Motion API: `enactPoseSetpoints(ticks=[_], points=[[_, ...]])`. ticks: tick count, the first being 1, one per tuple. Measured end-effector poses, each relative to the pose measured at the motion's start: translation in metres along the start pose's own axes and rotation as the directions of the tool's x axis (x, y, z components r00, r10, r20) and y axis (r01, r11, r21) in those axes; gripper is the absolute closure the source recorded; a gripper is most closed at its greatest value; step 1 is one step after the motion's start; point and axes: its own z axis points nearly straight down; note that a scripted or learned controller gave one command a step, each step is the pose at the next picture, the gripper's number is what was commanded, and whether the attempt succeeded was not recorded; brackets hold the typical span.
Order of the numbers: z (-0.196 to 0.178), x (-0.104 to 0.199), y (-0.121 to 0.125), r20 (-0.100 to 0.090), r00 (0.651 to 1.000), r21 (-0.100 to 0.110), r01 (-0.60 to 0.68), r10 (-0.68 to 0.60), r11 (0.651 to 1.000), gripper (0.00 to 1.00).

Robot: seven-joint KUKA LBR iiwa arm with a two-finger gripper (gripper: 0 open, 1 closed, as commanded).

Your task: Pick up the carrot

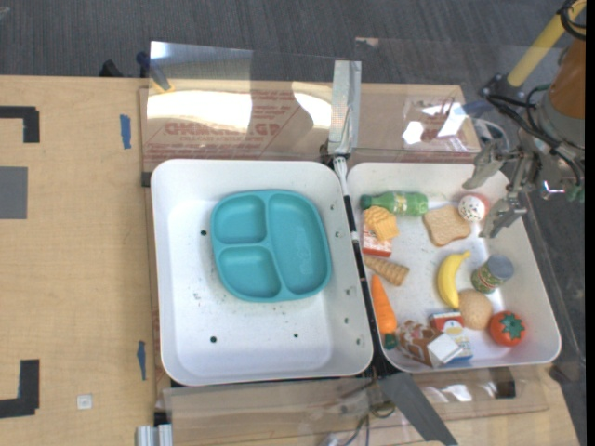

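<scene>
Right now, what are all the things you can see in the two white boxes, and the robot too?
Bins: two, white, side by side.
Divided plate: one, teal, left bin.
Carrot: one, orange, right bin's left edge.
Bottle: one, green, right bin top.
Toast: one, tan, beside ball.
Ball: one, white, top right.
Banana: one, yellow, middle.
Tomato: one, red, bottom right corner.
Cone: one, tan, above carrot.
Small boxes: several, bottom.
Gripper: one, grey, above right bin's top right.
</scene>
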Motion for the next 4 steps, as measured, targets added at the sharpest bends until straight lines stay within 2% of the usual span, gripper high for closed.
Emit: enactPoseSetpoints(ticks=[1,2,3,4], points=[[0.123,0.052,0.053,-0.012,0.987,-0.002,-0.161,0.161,0.987,0.00],[0.153,0.002,0.022,0.003,0.951,-0.001,-0.309,0.309,0.951,0.00],[0.055,0.033,0.143,0.001,0.808,-0.003,-0.590,0.590,0.808,0.00],[0.057,-0.006,0.124,-0.001,0.826,0.001,-0.563,0.563,0.826,0.00]])
